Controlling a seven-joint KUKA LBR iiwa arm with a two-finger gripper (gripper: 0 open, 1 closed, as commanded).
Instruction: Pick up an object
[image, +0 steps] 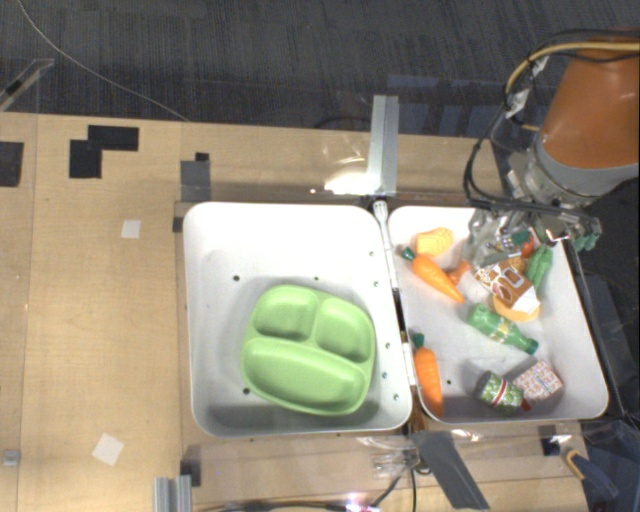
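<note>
We see the gripper (503, 238) low over the far part of the right bin (598, 385), hanging from the arm (590, 100) with its orange band at the upper right. Its metal fingers reach down among the clutter there, and we cannot tell whether they stand apart or together, or whether anything sits between them.

Just beneath and beside the gripper lies an orange-and-white carton (512, 290), with a dark green piece (540, 265) to its right. Left of the gripper sits a yellow piece (434, 241), and just nearer than that a carrot (437, 277) lies slantwise. Nearer us from the carton, a green bottle (502, 330) lies on its side. A second carrot (428, 375) rests against the left wall of the bin, close to the near corner. In the near right part we see a small can (499, 391) touching a patterned box (540, 381).

The left bin (215, 300) holds a green tray (307, 347) with three compartments, lying well apart from the gripper.
</note>
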